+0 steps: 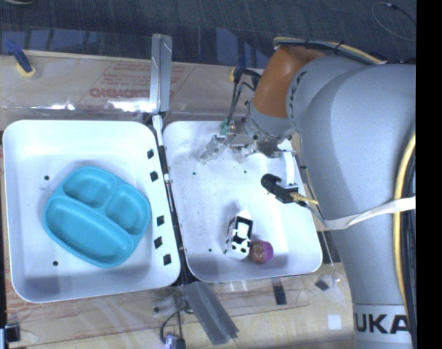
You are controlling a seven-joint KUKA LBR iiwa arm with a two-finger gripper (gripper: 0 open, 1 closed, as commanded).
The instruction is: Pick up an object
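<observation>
two shallow white bins are set side by side on the surface. the hand is held over the right bin, near its far edge and somewhat toward its far left corner. it is seen spread, with nothing caught between its fingers. a black-and-white toy is laid close to the near edge of the right bin, about midway along that edge. a small purple ball is found just beside the toy, on the side toward the near right corner, touching it or nearly so. both are kept well apart from the hand. the left bin is occupied by a blue divided plate, laid about its middle with its compartments turned up.
</observation>
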